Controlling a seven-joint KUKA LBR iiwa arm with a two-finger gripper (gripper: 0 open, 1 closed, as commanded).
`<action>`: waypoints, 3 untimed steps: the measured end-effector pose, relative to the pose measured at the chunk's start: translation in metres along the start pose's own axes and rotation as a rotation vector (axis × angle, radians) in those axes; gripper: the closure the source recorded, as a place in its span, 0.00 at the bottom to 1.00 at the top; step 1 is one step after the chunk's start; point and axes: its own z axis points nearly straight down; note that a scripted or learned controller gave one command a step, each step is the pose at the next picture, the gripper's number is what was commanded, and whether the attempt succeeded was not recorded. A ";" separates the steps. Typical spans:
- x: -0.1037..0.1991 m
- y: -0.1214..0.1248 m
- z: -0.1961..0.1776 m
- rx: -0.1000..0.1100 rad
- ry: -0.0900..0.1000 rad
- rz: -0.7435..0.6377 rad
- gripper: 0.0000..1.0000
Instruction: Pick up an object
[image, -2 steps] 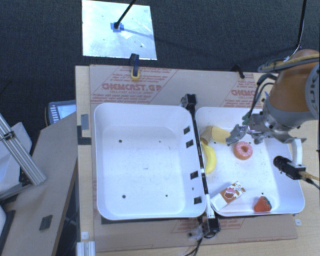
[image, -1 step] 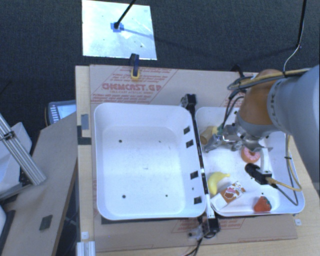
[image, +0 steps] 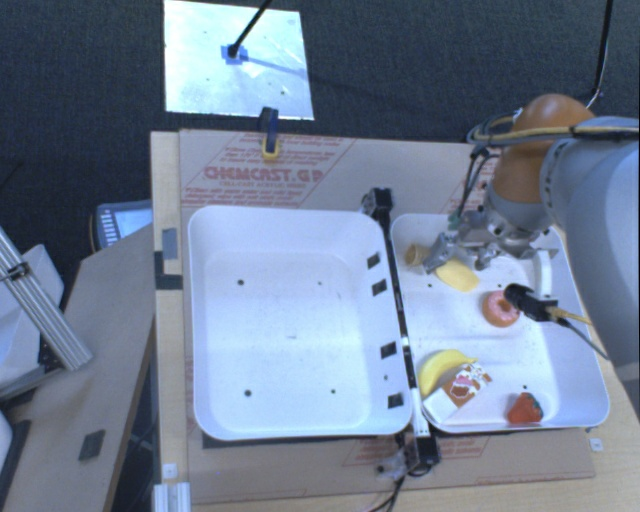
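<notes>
While arm (image: 560, 170) bends low — claw (image: 452, 252) over right bin (image: 575, 400).

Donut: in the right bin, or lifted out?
In. The donut lies flat on the right bin's floor, apart from the gripper.

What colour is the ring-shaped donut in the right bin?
The donut is orange-pink with a pale hole at its middle, seen in the camera view.

You lose most of the grey arm (image: 600, 190) past the right edge. Beneath it, the gripper (image: 458, 252) hides part of the pale yellow piece (image: 459, 277), so its shape stays unclear to you.
</notes>
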 end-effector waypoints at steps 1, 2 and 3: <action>-0.047 -0.066 0.004 -0.023 -0.003 0.016 0.00; 0.005 -0.140 -0.062 -0.023 0.000 0.009 0.00; -0.031 -0.134 0.001 -0.040 -0.007 0.013 0.00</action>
